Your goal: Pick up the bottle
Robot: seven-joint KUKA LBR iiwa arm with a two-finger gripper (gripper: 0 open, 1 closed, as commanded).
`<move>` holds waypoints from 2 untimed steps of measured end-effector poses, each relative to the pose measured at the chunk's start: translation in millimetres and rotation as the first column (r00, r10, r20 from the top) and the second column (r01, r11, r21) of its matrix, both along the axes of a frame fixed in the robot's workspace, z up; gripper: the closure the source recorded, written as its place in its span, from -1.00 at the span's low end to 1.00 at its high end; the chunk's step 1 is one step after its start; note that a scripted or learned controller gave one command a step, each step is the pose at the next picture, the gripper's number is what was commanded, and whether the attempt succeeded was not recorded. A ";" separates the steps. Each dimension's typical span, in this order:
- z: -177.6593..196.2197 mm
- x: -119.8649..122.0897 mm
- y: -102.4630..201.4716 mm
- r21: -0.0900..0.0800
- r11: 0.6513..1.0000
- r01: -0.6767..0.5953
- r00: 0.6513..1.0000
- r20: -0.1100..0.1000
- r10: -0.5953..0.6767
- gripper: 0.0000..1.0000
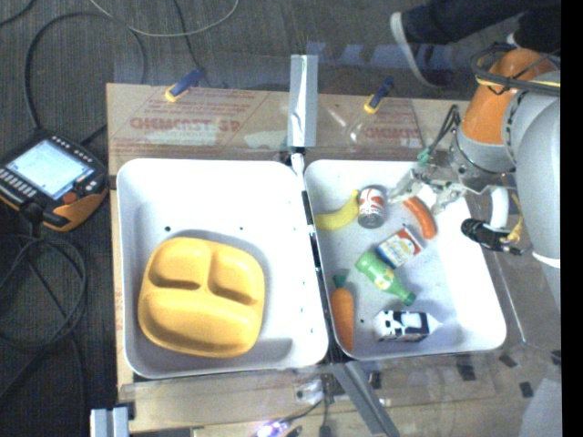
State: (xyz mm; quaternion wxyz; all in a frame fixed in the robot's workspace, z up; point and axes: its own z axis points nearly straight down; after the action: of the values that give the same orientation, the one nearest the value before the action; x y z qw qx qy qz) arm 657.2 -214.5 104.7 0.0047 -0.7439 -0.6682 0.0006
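I see the gripper (426,188) hanging over the far right part of the right bin (474,321), its fingers spread apart with nothing between them. One fingertip sits near the can (372,207) and the other reaches just above the red sausage (420,217). The grey arm (537,167) with its orange band (503,78) comes in from the right edge.

The green bottle (383,276) lies on its side near the middle of the right bin, cap end pointing toward the near right. It is apart from the gripper, on the near side of it. Just beside the bottle on its far right is a small carton (399,247) with a red and white label. The yellow banana (335,217) lies left of the can, against the bin's left wall. An orange carrot (342,312) lies along the near left side of that bin, and a black and white toy (404,325) rests near the bottle's cap end, toward the near wall.

In the left bin (146,189) I see a large yellow moulded block (202,295). A teach pendant (53,182) sits on the floor to the far left.
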 end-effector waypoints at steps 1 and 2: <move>-12.4 -7.2 5.1 -0.004 1.000 0.003 1.000 0.019 -0.003 -1.00; -4.7 -7.5 4.3 -0.011 1.000 0.001 1.000 0.019 -0.001 1.00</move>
State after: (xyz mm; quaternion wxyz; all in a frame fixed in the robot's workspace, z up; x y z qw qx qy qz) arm 649.7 -210.2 100.0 -0.0054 -0.7443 -0.6678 -0.0028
